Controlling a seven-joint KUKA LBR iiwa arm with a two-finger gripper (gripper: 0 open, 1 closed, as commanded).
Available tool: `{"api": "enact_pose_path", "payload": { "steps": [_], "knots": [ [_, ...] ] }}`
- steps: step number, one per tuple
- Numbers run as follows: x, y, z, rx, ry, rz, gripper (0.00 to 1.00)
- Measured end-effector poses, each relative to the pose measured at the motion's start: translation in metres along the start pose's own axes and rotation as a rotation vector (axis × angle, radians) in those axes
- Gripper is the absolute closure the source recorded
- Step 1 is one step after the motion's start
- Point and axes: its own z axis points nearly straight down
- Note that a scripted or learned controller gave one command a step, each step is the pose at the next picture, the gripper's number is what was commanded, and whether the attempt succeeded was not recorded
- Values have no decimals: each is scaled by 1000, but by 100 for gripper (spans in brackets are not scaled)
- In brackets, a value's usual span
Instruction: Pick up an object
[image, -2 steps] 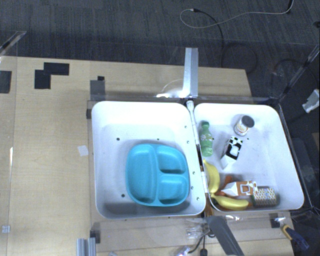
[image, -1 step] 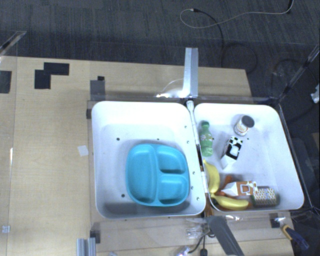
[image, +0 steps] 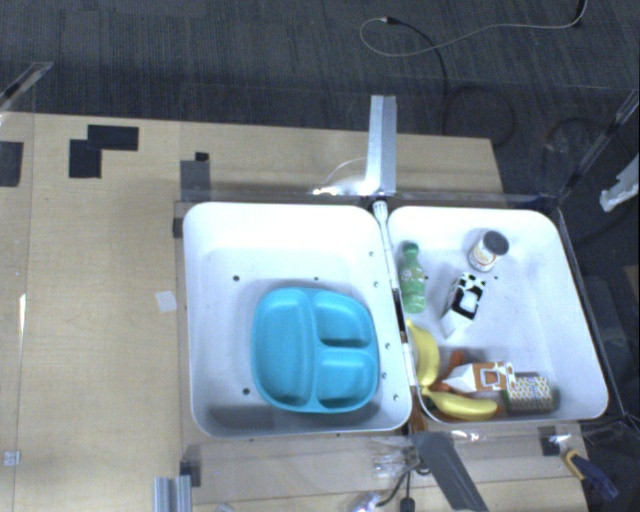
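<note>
A: While scanning both bins, taking the divider (image: 393, 300) between them as the landmark. Lying left of it?

B: Resting flat in the left bin (image: 210, 250), just beside the divider: a blue compartment plate (image: 315, 350), open side facing up.

A: And right of it?

B: Crowding the right bin (image: 565, 270). Lying right against the divider: a green bottle (image: 411, 277), and below it a banana (image: 426, 355). Curving away from the divider along the near wall: a second banana (image: 462, 405). Sitting farther from the divider: a black-and-white box (image: 465, 297), a silver-topped can (image: 488, 247), an orange-and-white carton (image: 487, 378) touching the second banana, and a speckled block (image: 528, 393) just beyond the carton.

A: Gripper clenched, released, or grasping something?

B: Impossible to tell. Every pickable object sitting in its bin.
</note>
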Motion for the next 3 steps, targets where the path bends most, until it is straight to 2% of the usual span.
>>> {"api": "enact_pose_path", "payload": {
  "steps": [1, 2, 3],
  "knots": [
    [-3, 11, 101, 4, 2, 128, 0],
    [9, 46, 249, 6, 5, 64, 0],
    [1, 50, 332, 0, 2, -84, 0]
  ]
}}
